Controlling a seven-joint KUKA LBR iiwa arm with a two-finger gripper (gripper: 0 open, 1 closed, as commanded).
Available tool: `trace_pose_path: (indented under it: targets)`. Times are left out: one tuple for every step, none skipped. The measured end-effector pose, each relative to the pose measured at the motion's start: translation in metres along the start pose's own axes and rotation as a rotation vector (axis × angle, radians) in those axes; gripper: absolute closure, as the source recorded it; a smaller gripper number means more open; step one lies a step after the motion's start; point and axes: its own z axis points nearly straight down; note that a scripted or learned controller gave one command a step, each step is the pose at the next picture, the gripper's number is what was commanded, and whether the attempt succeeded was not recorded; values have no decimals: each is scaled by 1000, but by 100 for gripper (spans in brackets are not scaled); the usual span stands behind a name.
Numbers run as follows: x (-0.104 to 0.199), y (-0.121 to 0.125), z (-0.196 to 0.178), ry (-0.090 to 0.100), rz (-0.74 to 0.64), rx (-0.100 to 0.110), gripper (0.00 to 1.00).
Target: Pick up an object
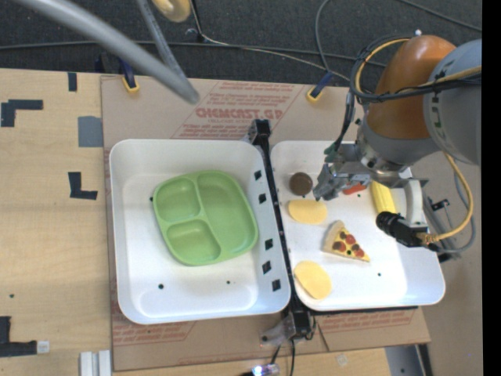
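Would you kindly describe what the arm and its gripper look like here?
The arm is grey and rounded, with a glossy orange band above the wrist. Yellow and black cables loop around it. The gripper is a small dark grey metal assembly with red touches.

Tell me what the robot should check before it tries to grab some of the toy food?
1. Gripper above the right bin, where the food lies: ok.
2. Something within close reach: ok, the brown round piece and a yellow oval piece lie just beside the gripper.
3. Nothing caught between the fingers already: cannot tell, the wrist hides them.
4. Pizza slice lying flat and apart from other pieces: ok.
5. Yellow corn-like piece free to grab: not ok, the arm partly covers it.
6. Green divided plate out of the way in the left bin: ok.
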Motion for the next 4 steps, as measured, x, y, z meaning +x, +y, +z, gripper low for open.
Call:
trace_pose_path:
  targets:
    - [45,22,-7,0,1,-2,100]
    - [104,39,-9,1,-1,-1,100]
    - [153,62,-11,0,0,-2,100]
    - [150,61,-11,-1,3,0,0]
